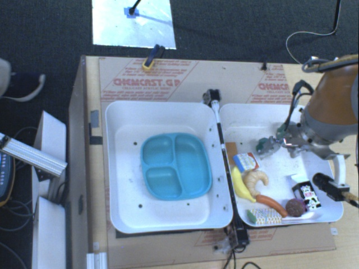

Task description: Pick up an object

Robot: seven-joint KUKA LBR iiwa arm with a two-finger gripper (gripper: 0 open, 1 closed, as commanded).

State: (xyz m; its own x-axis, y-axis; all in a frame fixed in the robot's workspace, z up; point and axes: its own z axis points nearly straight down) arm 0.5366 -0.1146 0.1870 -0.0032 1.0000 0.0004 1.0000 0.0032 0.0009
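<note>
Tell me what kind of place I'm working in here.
Probably a robot lab's picking bench: two white bins side by side, a blue divided tray in one, toy food like a banana in the other.

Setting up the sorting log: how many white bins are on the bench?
2. The left bin holds a blue tray; the right bin holds the small items, such as a banana and a carrot. Neither looks hidden.

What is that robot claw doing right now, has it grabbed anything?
Gripper: above the right bin, near the toy food; open or closed cannot be told, and nothing visibly held.
</note>
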